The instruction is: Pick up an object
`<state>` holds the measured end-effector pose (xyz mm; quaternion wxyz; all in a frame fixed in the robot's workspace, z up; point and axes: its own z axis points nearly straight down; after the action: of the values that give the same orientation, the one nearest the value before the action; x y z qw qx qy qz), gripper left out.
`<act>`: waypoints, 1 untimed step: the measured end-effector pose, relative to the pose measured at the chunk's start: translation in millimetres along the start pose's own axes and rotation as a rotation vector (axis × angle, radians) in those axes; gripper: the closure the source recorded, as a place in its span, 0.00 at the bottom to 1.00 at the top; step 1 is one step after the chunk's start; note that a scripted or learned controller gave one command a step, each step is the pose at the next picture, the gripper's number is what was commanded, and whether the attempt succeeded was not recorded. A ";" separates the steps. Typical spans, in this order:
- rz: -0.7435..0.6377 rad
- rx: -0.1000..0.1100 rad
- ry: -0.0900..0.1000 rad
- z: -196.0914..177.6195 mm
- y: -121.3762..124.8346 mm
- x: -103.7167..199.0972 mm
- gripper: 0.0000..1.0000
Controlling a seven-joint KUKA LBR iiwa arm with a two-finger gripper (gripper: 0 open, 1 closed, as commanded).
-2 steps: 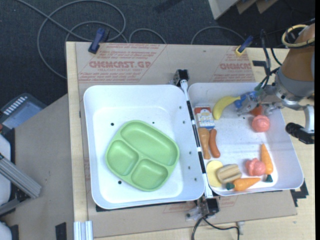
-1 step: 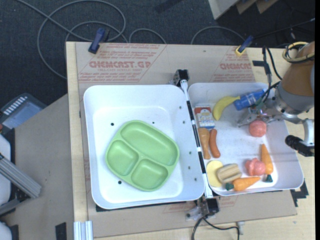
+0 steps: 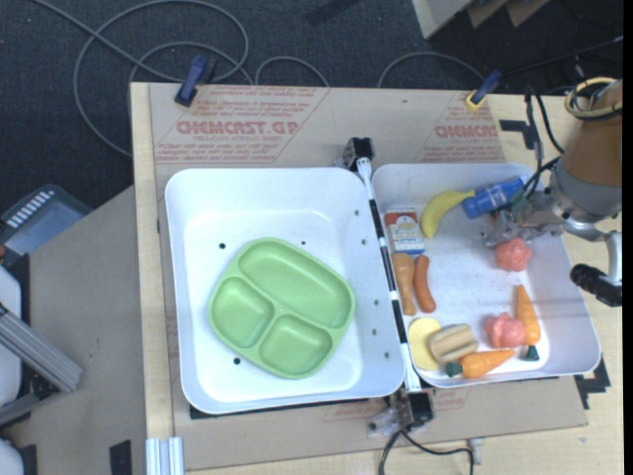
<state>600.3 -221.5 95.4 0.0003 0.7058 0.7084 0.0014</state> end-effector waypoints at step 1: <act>0.002 0.000 -0.002 10.8 35.8 82.4 1.00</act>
<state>635.9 -139.0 84.8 0.0010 0.7065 0.7077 0.0008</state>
